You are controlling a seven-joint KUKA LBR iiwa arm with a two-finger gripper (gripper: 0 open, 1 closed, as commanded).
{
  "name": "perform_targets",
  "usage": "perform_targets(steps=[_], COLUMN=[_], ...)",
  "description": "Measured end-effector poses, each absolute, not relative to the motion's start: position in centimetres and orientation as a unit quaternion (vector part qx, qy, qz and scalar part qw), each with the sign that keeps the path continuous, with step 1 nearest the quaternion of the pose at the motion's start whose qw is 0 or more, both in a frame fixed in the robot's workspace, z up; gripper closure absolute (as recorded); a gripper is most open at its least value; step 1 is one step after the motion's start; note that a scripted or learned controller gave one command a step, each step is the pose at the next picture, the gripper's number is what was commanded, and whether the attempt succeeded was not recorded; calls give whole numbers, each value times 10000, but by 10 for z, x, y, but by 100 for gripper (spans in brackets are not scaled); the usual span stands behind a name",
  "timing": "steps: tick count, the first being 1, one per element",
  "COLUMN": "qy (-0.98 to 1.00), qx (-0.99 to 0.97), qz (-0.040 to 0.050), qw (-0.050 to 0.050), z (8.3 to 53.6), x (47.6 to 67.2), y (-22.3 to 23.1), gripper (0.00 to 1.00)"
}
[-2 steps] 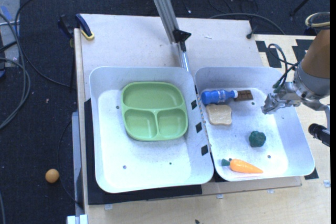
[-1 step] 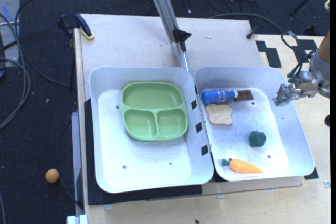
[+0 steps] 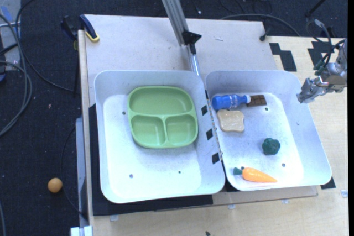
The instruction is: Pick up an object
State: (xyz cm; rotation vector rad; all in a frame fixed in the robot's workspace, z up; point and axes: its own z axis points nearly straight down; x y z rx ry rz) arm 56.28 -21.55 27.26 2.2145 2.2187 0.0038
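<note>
The gripper (image 3: 310, 92) hangs over the right rim of the right bin (image 3: 310, 135); whether its fingers are open or closed cannot be told. Nothing sits between them. The dark green lump (image 3: 271, 146) lies nearest, below and left of the fingers, apart from its neighbours. It seems the easiest pick: centre above it, descend straight, close squarely. The toy carrot (image 3: 258, 175) lies farther down-left.

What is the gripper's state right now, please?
Gripper: cannot be told; it hangs at the right bin's right rim, with nothing seen in its grasp.
</note>
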Motion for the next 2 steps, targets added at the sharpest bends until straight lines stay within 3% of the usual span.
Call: perform_targets(steps=[2], qy=[7096], qx=[7046], qz=[1], qw=[-11], z=[256], x=[533], y=[-111], gripper=[100])
